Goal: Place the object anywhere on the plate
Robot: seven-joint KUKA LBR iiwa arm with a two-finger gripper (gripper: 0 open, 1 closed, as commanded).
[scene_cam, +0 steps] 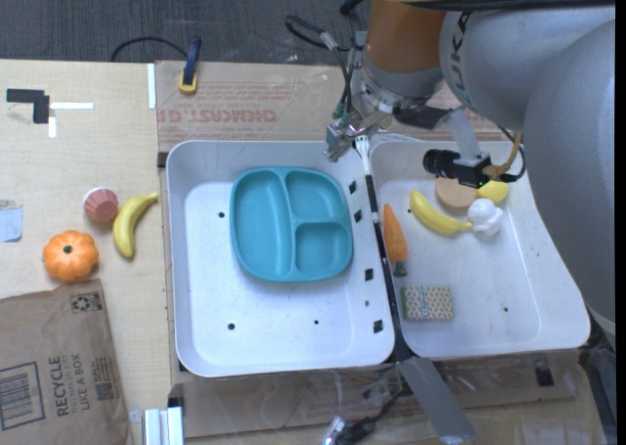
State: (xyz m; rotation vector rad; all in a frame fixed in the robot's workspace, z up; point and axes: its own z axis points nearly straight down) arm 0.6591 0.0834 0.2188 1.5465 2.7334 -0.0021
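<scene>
Two white bins sit side by side on the bench. Left bin (196, 267) holds a teal plate (290, 223) with three compartments, lying flat toward the bin's rear half; nothing rests on it. Right bin (548, 277) holds the loose items: a carrot (393, 231) lying along the dividing wall, just beside the plate's bin; a yellow banana (437, 215) curved across the rear middle; a tan disc (454, 195) behind it; a white lumpy piece (483, 217) touching the banana's right end; a small yellow piece (494, 192) behind that; and a green-speckled sponge (427, 302) nearer the front, apart from the rest. The gripper (345, 140) hangs at the rear rim where the two bins meet, above the wall and not over the plate; its tip is small and cluttered with cables, so cannot tell its opening, and nothing is visibly held. The grey arm covers the right bin's rear right corner. Off the bins, on the wooden board to the left, lie a second banana (130, 222), a small pumpkin (70, 256) and a pinkish cupcake-like item (101, 204), well apart from the plate. A cardboard box (54, 365) marked RECYCLE lies at front left.
</scene>
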